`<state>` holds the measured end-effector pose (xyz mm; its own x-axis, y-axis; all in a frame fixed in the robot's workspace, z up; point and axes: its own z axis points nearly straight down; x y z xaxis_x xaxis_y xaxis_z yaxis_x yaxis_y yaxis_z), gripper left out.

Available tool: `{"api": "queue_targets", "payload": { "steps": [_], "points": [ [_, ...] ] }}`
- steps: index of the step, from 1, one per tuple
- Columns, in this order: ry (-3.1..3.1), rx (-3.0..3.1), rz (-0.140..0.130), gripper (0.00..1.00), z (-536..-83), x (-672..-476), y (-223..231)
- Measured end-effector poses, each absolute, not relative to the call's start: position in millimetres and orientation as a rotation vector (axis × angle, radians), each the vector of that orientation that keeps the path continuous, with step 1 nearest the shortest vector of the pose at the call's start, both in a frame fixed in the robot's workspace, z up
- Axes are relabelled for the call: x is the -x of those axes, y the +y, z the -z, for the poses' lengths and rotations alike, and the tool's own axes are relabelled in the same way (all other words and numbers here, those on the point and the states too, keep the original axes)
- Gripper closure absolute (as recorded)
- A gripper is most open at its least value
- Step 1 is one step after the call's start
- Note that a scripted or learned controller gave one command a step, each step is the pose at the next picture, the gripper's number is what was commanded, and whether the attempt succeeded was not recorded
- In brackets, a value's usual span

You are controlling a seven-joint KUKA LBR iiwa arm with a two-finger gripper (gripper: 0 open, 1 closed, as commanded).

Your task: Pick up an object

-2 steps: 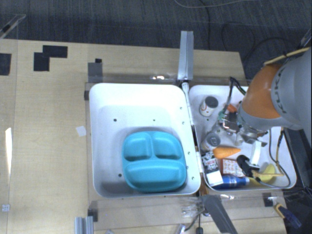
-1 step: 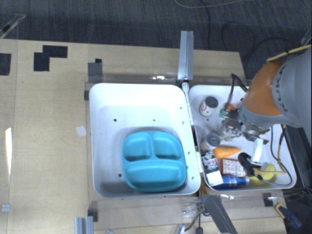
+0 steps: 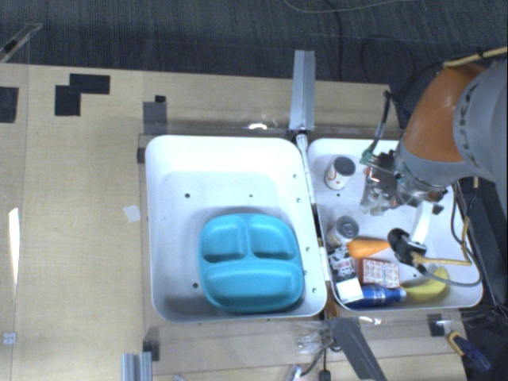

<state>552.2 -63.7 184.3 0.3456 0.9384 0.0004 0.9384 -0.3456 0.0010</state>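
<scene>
While the arm [image 3: 444, 125] reaches in from the right, its tool [image 3: 379, 201] hangs over the right bin [image 3: 317, 161]; open or closed, cannot tell. Below it lie a carrot [image 3: 369, 249], banana [image 3: 427, 288], blue bottle [image 3: 377, 296] and small jar [image 3: 341, 171]. Left bin [image 3: 171, 173] holds a blue divided tray [image 3: 250, 262].

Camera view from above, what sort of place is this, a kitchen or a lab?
Most likely a robotics lab bench set up for picking trials, not a kitchen. Two white bins sit side by side on a wooden bench, a grey and orange robot arm reaches over the right bin's jumbled items, and cable trails across dark carpet.
</scene>
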Motion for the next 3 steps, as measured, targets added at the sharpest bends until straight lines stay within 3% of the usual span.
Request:
{"api": "queue_targets", "payload": {
  "steps": [1,2,3],
  "points": [
    [1.815,-2.564,-0.002,1.00,-227.4,-542.7,-18.5],
    [1.670,-2.660,0.000,1.00,-270.7,-486.8,-45.6],
    [1.904,-2.497,0.001,1.00,-284.1,-486.8,-74.2]
  ]
}}
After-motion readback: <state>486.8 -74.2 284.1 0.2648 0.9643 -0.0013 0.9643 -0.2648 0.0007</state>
